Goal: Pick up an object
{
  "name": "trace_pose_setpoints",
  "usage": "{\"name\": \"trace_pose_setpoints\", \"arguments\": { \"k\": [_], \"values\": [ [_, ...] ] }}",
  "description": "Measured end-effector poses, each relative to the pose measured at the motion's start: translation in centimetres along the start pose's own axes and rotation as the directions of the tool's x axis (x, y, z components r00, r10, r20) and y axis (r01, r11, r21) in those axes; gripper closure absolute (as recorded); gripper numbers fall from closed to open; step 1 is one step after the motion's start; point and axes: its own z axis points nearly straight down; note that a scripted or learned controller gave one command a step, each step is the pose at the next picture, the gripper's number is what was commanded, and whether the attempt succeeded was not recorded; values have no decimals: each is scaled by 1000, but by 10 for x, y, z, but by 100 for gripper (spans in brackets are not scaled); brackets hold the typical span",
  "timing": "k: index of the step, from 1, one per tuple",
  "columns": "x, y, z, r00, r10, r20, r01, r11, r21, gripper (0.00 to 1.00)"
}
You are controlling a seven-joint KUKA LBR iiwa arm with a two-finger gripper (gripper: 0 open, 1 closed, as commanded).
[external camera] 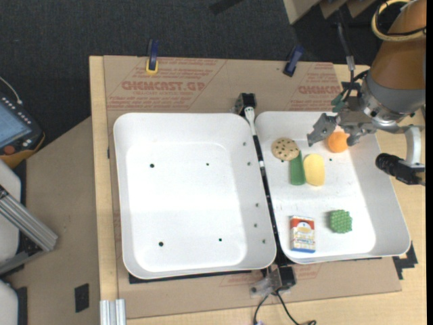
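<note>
Fingers (336, 133) spread astride the half-hidden orange ball (337, 141).

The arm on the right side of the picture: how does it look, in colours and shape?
The arm is thick and rounded, with an orange band above a grey wrist. Below the wrist sits a silver metal ring. The gripper is small, made of grey metal parts with a bit of green near the top. A thin dark cable runs along its upper side.

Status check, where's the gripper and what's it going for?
Gripper low over right bin, beside orange ball. Grasp unconfirmed. Cookie, yellow block close by.
</note>
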Motion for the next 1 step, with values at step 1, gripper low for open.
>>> {"name": "trace_pose_setpoints", "arguments": {
  "k": [1],
  "values": [
    [22,-49,137,1000,0,-4,0,1000,15,0]
  ]
}}
